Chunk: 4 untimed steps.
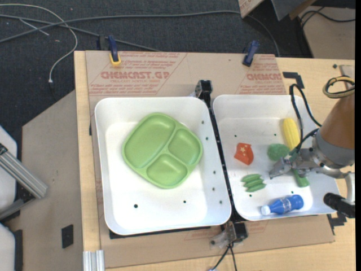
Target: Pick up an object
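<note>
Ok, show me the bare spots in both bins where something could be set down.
Left bin: bare floor rings the green divided plate, widest along the near edge and near-left corner. Right bin: free at the far-left, above the orange piece and left of the corn. Crowded on the right, where the pincer sits among the green toys and blue bottle.

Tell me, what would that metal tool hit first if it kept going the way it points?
Probably the green toy just ahead of the tool, though height is hard to judge from above.

A green sectioned plate (162,149) lies in the left bin (107,168), on a cardboard-covered bench (141,72).
</note>
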### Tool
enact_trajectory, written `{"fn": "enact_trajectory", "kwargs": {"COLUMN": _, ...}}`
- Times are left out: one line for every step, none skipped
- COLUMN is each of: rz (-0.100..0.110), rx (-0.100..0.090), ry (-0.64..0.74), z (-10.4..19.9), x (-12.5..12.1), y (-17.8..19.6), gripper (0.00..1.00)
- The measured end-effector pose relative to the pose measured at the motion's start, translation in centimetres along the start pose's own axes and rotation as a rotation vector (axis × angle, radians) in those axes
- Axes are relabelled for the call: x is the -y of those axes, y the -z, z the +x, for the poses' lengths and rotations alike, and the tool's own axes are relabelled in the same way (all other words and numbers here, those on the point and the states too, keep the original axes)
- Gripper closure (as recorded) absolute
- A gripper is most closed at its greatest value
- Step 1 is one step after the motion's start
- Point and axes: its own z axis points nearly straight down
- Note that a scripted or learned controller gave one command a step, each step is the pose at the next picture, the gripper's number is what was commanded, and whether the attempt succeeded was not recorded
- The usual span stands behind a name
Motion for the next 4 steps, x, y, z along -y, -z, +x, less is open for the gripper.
{"fn": "enact_trajectory", "kwargs": {"rz": -0.004, "rx": 0.002, "ry": -0.002, "z": -0.1, "x": -0.1, "y": 1.3, "gripper": 1.0}}
{"fn": "enact_trajectory", "kwargs": {"rz": -0.009, "rx": 0.006, "ry": -0.002, "z": -1.1, "x": 0.1, "y": 6.3, "gripper": 1.0}}
{"fn": "enact_trajectory", "kwargs": {"rz": -0.011, "rx": 0.006, "ry": 0.001, "z": -0.7, "x": -0.5, "y": 12.6, "gripper": 1.0}}
{"fn": "enact_trajectory", "kwargs": {"rz": -0.006, "rx": 0.004, "ry": 0.001, "z": -0.7, "x": -0.6, "y": 12.5, "gripper": 1.0}}
